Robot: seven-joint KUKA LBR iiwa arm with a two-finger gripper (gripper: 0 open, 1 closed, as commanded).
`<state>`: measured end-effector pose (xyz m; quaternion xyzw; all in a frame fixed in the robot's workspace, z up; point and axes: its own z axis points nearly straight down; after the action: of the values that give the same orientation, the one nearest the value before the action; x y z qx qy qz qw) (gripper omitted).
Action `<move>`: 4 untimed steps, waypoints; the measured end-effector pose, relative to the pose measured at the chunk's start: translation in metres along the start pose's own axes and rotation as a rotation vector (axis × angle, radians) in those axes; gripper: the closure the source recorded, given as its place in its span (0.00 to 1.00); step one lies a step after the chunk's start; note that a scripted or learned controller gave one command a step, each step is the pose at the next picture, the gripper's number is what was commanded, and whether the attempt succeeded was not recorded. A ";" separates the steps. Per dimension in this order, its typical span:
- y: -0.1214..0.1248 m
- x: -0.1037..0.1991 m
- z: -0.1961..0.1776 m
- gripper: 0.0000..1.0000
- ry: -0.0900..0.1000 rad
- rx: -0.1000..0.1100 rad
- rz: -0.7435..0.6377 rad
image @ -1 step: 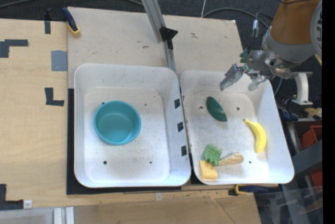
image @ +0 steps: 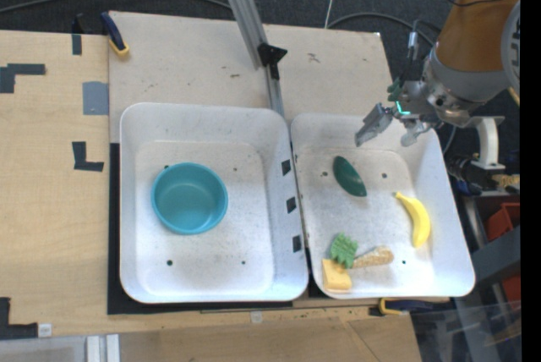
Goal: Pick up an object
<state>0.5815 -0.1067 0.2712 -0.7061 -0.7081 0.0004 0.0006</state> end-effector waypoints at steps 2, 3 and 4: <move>-0.007 -0.005 0.110 0.00 0.000 0.005 0.001; -0.017 -0.006 0.171 0.00 0.001 0.008 0.002; -0.015 -0.005 0.158 1.00 0.001 0.003 0.000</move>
<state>0.5661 -0.1116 0.1137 -0.7060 -0.7083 0.0011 0.0019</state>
